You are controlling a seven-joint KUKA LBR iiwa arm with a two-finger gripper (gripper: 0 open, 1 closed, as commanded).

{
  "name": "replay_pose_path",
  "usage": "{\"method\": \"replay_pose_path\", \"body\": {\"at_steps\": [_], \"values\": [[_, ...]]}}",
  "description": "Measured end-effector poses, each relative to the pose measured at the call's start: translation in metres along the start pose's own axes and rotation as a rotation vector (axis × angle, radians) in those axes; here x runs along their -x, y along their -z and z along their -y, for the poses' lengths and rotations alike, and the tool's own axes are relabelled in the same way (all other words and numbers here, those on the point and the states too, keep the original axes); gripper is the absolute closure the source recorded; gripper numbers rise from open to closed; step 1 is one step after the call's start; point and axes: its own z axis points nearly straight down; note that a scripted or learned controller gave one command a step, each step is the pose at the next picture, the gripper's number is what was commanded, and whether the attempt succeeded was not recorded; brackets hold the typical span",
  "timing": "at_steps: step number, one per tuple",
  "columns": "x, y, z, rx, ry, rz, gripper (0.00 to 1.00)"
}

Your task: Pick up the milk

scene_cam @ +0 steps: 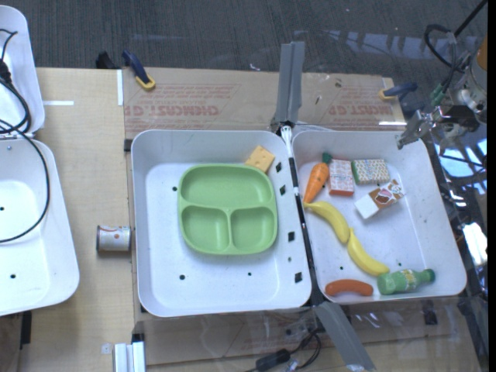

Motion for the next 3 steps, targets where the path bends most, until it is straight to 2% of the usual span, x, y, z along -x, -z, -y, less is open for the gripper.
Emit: {"method": "replay_pose_path", "body": {"at_steps": [1,2,3], "values": [[-0.0211,-0.1611,0.0070,0.002,0.122,0.000,0.00],[-0.0201,-0.1515,0.0068,0.003,0.119,0.001,1.00],[-0.0202,-0.1515,0.0068,0.003,0.118,0.001,0.00]]}}
